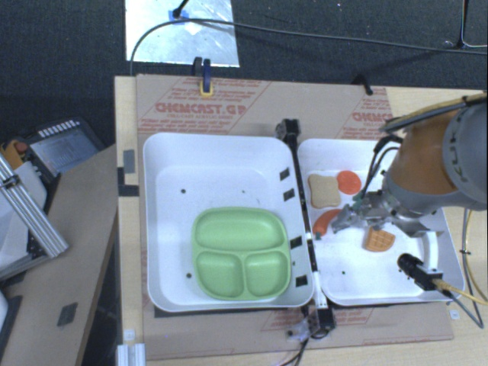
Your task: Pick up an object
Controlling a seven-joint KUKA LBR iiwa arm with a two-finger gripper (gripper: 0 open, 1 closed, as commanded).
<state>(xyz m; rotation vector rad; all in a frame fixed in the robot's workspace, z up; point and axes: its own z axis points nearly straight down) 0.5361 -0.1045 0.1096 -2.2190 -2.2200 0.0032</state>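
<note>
The right bin (358,288) holds several toy foods. A tan toast slice (324,190) lies at its far left, with an orange-red round slice (349,181) just to its right. A red oblong piece (325,221) lies nearer the front by the bin's left wall, and a brown waffle (379,240) sits to its right. My gripper (353,215) hangs low over the bin's middle, between the red piece and the waffle, its tip close to the red piece's right end. Nothing shows as held in it.
In the left bin (175,166) a green three-part plate (241,252) rests toward the front. A black divider strip (299,197) runs between the bins. The grey and orange arm (435,162) covers the right bin's right side. Brown cardboard (229,105) lies under both bins.
</note>
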